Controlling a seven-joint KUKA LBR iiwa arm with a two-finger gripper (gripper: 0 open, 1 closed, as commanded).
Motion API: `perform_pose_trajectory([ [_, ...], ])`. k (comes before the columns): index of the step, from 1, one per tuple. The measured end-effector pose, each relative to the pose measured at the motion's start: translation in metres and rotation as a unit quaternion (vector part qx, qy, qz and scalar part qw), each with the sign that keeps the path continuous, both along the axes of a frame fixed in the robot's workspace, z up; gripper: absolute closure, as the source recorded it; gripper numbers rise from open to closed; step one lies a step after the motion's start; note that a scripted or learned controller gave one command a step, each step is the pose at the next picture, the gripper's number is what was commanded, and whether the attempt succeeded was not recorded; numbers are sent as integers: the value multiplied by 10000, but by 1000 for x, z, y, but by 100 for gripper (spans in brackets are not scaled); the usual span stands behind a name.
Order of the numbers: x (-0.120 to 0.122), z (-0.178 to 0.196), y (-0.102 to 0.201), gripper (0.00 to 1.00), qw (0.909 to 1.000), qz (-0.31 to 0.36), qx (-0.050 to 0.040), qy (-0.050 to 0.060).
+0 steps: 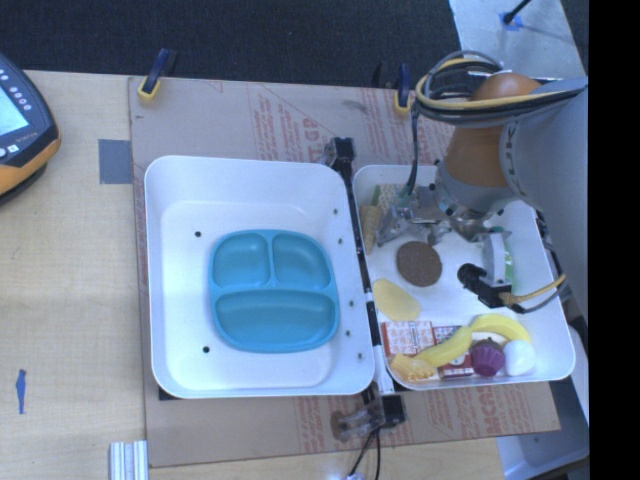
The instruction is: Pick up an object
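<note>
My gripper [408, 222] hangs over the far part of the right bin [560, 353], just above a brown round disc [418, 264]. Nothing shows between it and the disc. In the near part of that bin lie a pale yellow chip [395, 299], a red and white box [412, 338], a yellow banana [462, 339], a purple piece [487, 357] and a small white ball [519, 357]. A tan and green item [372, 220] lies by the bin's left wall, beside the gripper.
The left bin [170, 268] holds a blue divided plate [272, 290]. The grey arm with its orange band [500, 93] reaches in over the right bin's far right corner. An orange and black device [20, 118] sits at the bench's far left.
</note>
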State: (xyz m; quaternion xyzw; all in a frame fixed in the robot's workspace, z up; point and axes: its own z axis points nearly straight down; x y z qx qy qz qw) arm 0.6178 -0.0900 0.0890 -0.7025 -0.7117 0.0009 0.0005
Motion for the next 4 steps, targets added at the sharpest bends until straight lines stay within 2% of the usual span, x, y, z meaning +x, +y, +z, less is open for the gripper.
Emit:
perform_pose_trajectory([
  [1, -62, 2, -17, 0, 10000, -51, 6, 43],
  [2, -23, 3, -6, 0, 10000, -31, 1, -9],
  [3, -49, 2, -7, 0, 10000, -43, 3, 31],
  [4, -48, 13, -8, 100, 10000, -41, 1, 28],
])
